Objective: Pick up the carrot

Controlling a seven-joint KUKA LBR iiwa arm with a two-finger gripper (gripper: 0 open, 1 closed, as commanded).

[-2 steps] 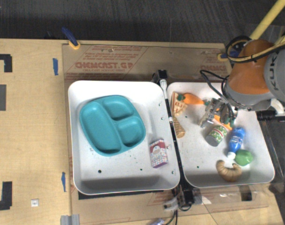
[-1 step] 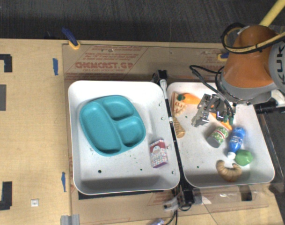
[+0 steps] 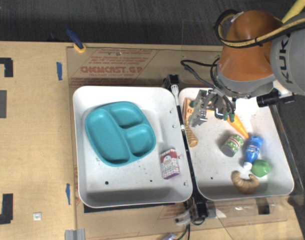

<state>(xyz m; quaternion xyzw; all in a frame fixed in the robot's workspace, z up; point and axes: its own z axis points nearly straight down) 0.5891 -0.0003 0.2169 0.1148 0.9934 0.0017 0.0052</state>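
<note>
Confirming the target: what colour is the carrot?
Orange, with a green end; the carrot shows in the camera view.

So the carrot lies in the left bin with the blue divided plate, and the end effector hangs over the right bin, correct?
Not quite. The camera view shows the carrot in the right bin, just below the end effector. The blue divided plate is in the left bin.

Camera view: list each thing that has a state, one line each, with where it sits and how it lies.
Carrot: lying slanted in right bin, by the gripper.
Gripper: low over right bin's far left part.
Can: right bin, tipped.
Bottle: right bin, lying down.
Green ball: right bin, beside bottle.
Blue tray: flat in left bin.
Small carton: left bin, lying flat.
</note>
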